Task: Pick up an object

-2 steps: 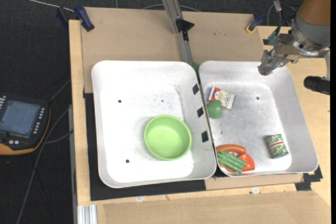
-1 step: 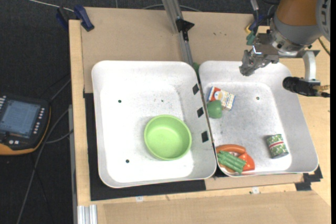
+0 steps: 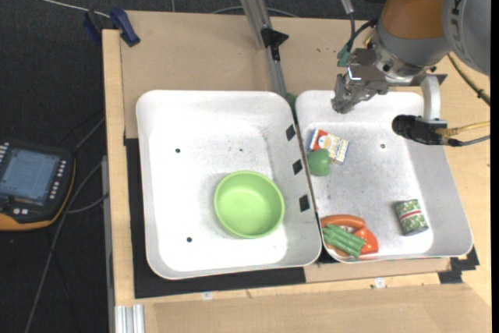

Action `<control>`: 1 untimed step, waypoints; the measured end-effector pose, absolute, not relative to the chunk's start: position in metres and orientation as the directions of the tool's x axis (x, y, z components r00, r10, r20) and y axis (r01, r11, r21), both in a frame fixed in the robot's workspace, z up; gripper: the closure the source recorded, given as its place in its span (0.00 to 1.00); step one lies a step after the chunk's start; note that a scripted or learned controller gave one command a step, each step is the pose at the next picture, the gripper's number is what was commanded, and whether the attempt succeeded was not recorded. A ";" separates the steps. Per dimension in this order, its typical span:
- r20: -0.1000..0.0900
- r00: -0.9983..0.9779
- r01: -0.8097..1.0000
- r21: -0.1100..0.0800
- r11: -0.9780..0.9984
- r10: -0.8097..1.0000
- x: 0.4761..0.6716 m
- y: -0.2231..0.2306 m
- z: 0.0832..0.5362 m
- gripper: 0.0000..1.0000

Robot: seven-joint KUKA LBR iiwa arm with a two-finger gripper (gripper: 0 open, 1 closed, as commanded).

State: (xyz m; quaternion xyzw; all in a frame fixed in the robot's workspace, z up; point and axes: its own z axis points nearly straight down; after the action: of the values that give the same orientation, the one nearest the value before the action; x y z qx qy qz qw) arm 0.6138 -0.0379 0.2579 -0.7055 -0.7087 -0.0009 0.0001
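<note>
Nearest the camera: bench (image 3: 234, 308) front edge, then the near rims of the two bins.

Left bin (image 3: 168, 136): one thing is held, a green bowl (image 3: 249, 203), upright, mouth up, near the bin's front-right corner, close to the divider side. Nothing is seen inside the bowl.

Right bin (image 3: 437, 191): four things are held.
- Green ball (image 3: 318, 161), against the left wall, about mid-depth.
- Small printed carton (image 3: 328, 144), touching or just beside the ball, toward the back. Its long axis runs roughly left-right, slightly tilted.
- Orange-and-green toy vegetables (image 3: 349, 236), at the front-left corner, lying flat, long axis roughly left-right. Exact type can't be resolved.
- Small green can (image 3: 410, 216), near the front-right, well apart from the rest; it looks tipped or leaning, but that is not certain.

Gripper (image 3: 345, 99) is seen over the back-left corner of the right bin, pointing down. Nothing is seen between its fingers; whether they are spread or closed cannot be told at this resolution.

Key relation: the carton and ball lie just toward the front of the gripper, slightly left. They are judged the closest pick candidates. A short move toward the front plus a descent would be needed. Carton and ball being in contact, and the wall being close, is judged a risk of a crowded or glancing grasp. The can is isolated but much further, toward the front-right.

Task is judged not yet done: nothing is lifted.
</note>
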 end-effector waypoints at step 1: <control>0.001 -0.004 1.000 0.001 0.004 1.000 0.604 0.010 0.263 1.00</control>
State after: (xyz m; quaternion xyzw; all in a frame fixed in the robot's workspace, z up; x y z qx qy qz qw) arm 0.6039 0.0101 0.2627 -0.7056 -0.7087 -0.0009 0.0002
